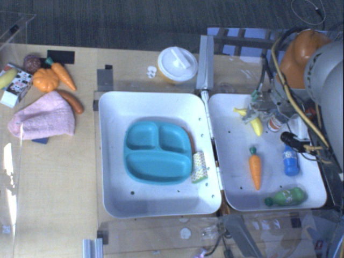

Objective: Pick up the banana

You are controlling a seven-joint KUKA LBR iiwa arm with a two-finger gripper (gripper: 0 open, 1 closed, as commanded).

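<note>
A: Where's the banana (254,121)?

B: Right bin (232,195), near its far edge, toward the far-left corner. Yellow, lying on the bin floor.

A: Hand (262,109)?

B: Right over it, at the banana's far end. Looks touching or just above; can't separate the two from this angle.

A: Spread or pinching?

B: Can't tell. Cables and wrist body cover that part. Can't confirm a grasp either.

A: So which step?

B: I'd call it the grasp step: hand is down at the banana, lift not yet done. The banana appears to rest on the floor.

A: What's close by?

B: Small cup (274,123) just right of the banana. Carrot (255,168) nearer the middle, apart from it. Blue bottle (291,162) by the right edge, green bottle (286,196) at the near edge. Left bin (110,144) has a blue tray (158,152), not relevant.

A: Next move?

B: Needs a firm pinch across the banana's narrow width, then a straight lift clear of the bin wall. Risk: the curved skin slips out, or the hand nudges the cup.
</note>
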